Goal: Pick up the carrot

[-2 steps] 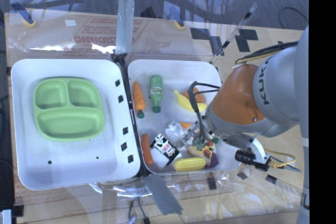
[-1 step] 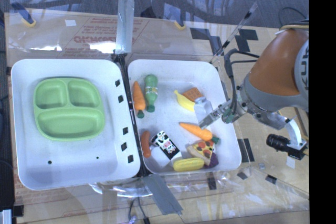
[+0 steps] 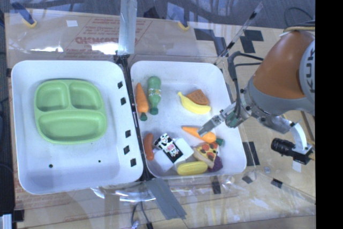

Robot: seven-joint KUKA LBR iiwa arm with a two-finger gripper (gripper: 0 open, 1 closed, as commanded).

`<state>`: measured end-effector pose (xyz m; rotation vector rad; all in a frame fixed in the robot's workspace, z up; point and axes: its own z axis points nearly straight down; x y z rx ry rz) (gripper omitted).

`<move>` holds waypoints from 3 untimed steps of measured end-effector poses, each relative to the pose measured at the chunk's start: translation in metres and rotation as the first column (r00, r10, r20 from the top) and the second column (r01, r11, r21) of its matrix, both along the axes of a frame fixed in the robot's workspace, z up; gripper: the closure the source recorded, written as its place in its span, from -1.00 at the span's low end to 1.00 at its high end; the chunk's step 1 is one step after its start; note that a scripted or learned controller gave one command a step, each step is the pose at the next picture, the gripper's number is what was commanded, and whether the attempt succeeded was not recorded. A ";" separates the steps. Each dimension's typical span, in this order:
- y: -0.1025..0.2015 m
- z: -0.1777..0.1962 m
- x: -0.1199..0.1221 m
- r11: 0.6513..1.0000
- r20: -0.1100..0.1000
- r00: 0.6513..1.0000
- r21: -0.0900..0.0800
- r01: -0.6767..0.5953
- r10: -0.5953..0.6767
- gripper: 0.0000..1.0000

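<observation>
Carrot (image 3: 193,131): small, orange, lying flat in the right bin (image 3: 177,68), toward its right wall and nearer the front edge. Point aimed left, green top at the right end. Close against the pizza slice (image 3: 207,154) on the front side, contact hard to judge. Banana (image 3: 194,106) apart from it, toward the back edge.

Gripper (image 3: 205,127) poised over the carrot's middle, reaching in slantwise across the right wall. Impossible to tell whether clenched or released. Nothing seen held in it.

Judged as the closing-in step. To do it well:
- Centre on the thicker half, square to the carrot's length rather than along it.
- Go down close to the bin floor before closing: low, tapered, likely to slip out.
- Keep clear of the pizza slice and the cow-patterned carton (image 3: 172,148).
- Lift straight up.

Beware confusion with a 2nd carrot (image 3: 141,100) along the left wall beside the green bottle (image 3: 154,95), and with a shorter orange piece (image 3: 148,146) near the front-left corner.

Writing: "KU" readable on the arm's orange band (image 3: 284,67), remainder cut off. Red print on the sheet (image 3: 102,35) beyond the back edge of the left bin (image 3: 69,166), too blurred to read. No legible label on the carton.
</observation>
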<state>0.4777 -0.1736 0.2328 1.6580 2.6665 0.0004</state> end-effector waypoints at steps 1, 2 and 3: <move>0.023 -0.102 0.013 0.998 -0.004 0.998 0.002 -0.065 0.065 -1.00; -0.012 -0.126 0.013 0.974 0.021 0.974 0.002 -0.225 0.225 -1.00; 0.040 -0.139 0.045 0.950 0.005 0.950 -0.002 -0.313 0.313 -1.00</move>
